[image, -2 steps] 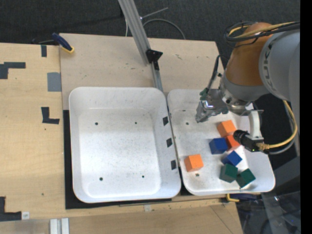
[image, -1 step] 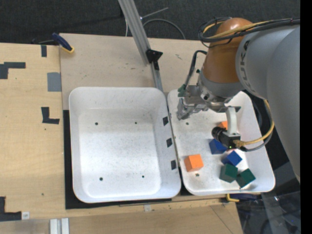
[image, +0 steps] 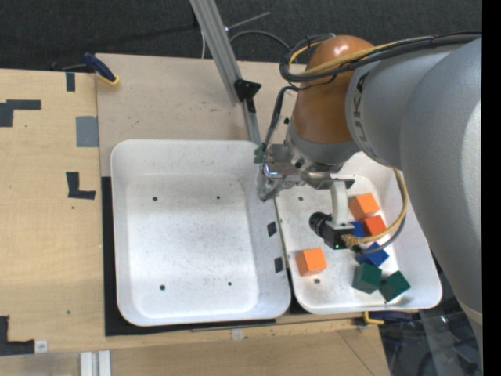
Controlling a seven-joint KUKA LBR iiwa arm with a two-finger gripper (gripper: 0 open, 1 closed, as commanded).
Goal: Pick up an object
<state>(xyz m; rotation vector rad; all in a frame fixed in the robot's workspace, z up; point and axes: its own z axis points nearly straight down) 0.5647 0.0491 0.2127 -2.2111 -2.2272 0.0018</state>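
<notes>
The gripper (image: 271, 175) hangs over the 11 o'clock corner of the right shallow white plastic bin (image: 333, 294), just beside the rim it shares with the left shallow white plastic bin (image: 188, 233) (whether it is open or closed cannot be told from this angle). A lone orange cube (image: 311, 261) lies at the right bin's 7 o'clock, apart from the gripper. Two more orange cubes (image: 363, 206), two blue blocks (image: 376, 256) and two dark green blocks (image: 366, 278) crowd between 3 and 5 o'clock.
</notes>
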